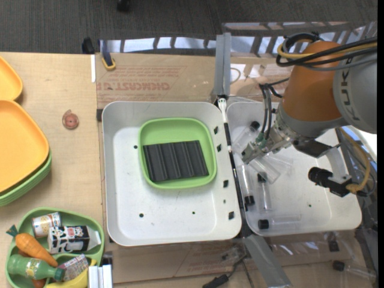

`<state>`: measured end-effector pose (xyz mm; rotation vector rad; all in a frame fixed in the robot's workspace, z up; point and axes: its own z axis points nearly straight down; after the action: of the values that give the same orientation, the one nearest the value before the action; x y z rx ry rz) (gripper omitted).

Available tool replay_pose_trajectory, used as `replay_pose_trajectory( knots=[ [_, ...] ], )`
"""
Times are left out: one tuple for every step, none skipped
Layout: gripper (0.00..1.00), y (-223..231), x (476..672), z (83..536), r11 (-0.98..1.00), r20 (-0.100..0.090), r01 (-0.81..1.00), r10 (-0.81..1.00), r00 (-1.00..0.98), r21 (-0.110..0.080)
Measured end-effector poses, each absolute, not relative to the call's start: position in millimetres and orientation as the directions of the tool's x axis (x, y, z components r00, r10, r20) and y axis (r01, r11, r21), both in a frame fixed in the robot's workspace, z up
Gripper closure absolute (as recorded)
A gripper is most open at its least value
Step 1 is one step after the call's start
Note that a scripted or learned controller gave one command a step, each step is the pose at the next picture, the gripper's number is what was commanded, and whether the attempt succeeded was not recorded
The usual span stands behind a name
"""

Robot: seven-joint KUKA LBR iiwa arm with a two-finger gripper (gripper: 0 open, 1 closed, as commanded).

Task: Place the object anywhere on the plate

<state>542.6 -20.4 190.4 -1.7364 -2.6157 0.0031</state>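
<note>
A light wooden bench (66, 89) seen from above at a slant carries two shallow white bins side by side. The left bin (120, 215) is the larger shape in view; near its upper middle sits a square green plate (177, 128) with rounded corners, and lying flat on that plate is a dark grey ribbed rectangular object (176, 161), covering most of the plate's lower half. The right bin (312, 212) touches the left one along a shared edge, and its floor holds clear plastic pieces that are hard to make out. Over the right bin reaches the grey arm (336, 95) with its broad orange band, coming in from the right side. Its gripper (257, 149) points down and to the left, low over the upper left part of the right bin, close to the shared edge; whether it is released or clenched cannot be told, and nothing can be seen grasped in it. At the far left edge lie stacked orange and green plates (21, 155). In the bottom left corner stands a green bowl (96, 236) filled with toy food, including a carrot (33, 248) and a small can (47, 224). A small pink round item (71, 120) lies on the bare wood left of the bins.
</note>
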Motion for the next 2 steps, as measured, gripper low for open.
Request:
replay_pose_trajectory(
  knots=[
    [1.00,1.1,532.0,190.7,0.466,0.001,0.885,0.885,-0.466,-0.003],
    [1.00,81.2,572.0,190.5,0.579,-0.001,0.815,0.815,-0.579,-0.002]
  ],
)
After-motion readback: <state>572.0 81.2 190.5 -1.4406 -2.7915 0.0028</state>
